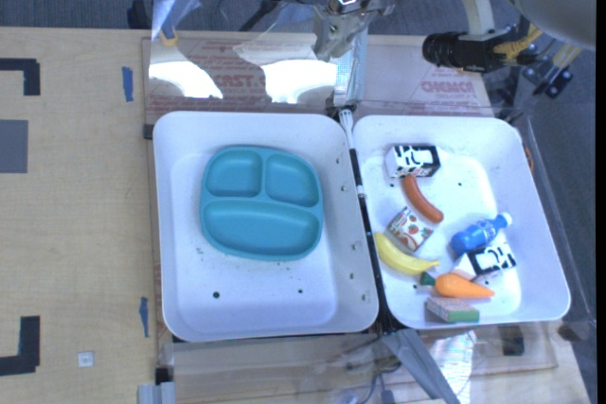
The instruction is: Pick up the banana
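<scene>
Plainly, the pick has not begun. In the camera view the gripper (338, 31) hangs high above the back edge of the bench, well away from the right bin (530, 203); whether its fingers are apart or together I cannot tell. The banana (402, 257) lies in that bin near its left wall, just below a small carton (410, 228) and touching a carrot (462, 286). The next move, I judge, calls for travelling forward and descending over the banana, clear of those neighbours.

The wooden bench (76, 232) bears two white bins (180, 298) (side by side, touching).
</scene>
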`<state>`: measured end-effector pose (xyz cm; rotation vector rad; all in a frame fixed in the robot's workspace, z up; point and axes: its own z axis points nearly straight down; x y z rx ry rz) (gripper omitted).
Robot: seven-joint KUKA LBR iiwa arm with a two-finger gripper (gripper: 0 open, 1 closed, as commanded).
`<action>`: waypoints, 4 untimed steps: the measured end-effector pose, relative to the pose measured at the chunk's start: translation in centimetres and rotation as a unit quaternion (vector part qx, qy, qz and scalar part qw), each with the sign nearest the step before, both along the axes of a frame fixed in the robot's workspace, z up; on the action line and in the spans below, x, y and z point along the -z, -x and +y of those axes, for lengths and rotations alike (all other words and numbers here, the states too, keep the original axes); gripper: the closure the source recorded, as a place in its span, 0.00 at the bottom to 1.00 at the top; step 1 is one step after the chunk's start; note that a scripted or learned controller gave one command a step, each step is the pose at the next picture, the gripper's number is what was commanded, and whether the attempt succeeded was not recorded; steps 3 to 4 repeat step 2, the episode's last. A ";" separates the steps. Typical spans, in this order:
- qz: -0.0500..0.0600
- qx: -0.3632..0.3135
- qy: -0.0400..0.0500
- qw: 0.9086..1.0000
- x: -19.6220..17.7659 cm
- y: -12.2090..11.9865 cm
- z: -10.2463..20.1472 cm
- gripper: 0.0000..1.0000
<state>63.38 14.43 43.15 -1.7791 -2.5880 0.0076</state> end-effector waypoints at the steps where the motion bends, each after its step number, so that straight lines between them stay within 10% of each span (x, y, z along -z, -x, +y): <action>1: 0.002 0.218 0.002 0.976 0.1 5.0 -0.1 1.00; 4: 0.004 0.216 0.004 0.976 -0.6 4.8 0.1 1.00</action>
